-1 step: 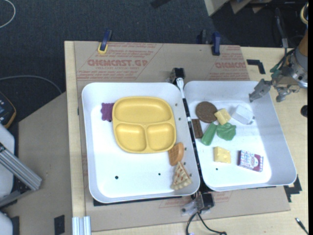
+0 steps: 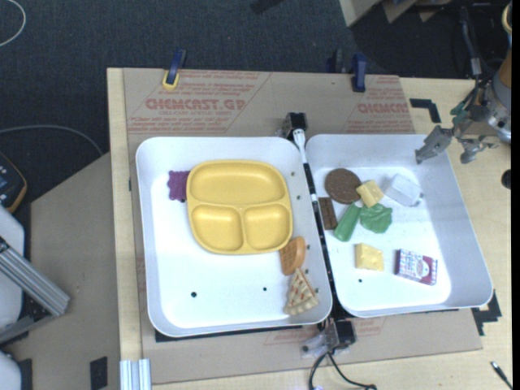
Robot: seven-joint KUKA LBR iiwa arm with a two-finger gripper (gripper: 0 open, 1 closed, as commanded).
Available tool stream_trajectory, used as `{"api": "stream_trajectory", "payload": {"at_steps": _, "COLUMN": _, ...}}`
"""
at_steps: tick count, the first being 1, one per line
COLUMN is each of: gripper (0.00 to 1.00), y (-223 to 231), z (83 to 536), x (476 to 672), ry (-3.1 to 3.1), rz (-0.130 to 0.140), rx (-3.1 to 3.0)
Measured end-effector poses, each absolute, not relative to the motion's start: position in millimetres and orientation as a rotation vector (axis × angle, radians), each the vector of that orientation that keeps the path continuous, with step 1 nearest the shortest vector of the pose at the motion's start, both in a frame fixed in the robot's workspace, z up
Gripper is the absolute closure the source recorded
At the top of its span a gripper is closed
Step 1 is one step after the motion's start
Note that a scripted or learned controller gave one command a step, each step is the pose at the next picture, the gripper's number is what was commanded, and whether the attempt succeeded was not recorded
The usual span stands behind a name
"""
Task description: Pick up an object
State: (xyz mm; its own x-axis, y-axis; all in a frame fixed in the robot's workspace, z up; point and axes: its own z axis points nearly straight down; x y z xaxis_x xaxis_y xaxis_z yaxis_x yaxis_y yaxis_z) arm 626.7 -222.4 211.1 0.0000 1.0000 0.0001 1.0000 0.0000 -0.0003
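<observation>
My fingers (image 2: 452, 145) hang open, holding nothing, at the right bin's (image 2: 463, 242) far right corner, well apart from the clear packet (image 2: 402, 190).

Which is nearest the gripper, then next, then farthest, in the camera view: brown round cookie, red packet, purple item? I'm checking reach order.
Measured from the gripper:
1. Brown round cookie, right bin, upper left.
2. Red packet, right bin, lower right.
3. Purple item, left bin, beside the yellow tray.

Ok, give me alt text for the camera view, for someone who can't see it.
The gripper hangs open over the right bin's top right corner, holding nothing. That bin holds a brown disc, green pieces, yellow blocks, a clear piece and a red packet. The left bin holds a yellow tray, a purple item and a waffle cone.
</observation>
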Motion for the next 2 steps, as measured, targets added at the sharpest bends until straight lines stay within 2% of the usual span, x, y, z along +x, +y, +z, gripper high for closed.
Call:
{"api": "stream_trajectory", "payload": {"at_steps": 1, "gripper": 0.00, "y": -218.5, "z": 150.6, "x": 618.5, "ry": -2.217, "rz": 0.006, "rx": -2.216}}
{"api": "stream_trajectory", "payload": {"at_steps": 2, "gripper": 0.00, "y": -212.2, "z": 88.2, "x": 621.4, "ry": -2.218, "rz": 0.001, "rx": -2.213}}
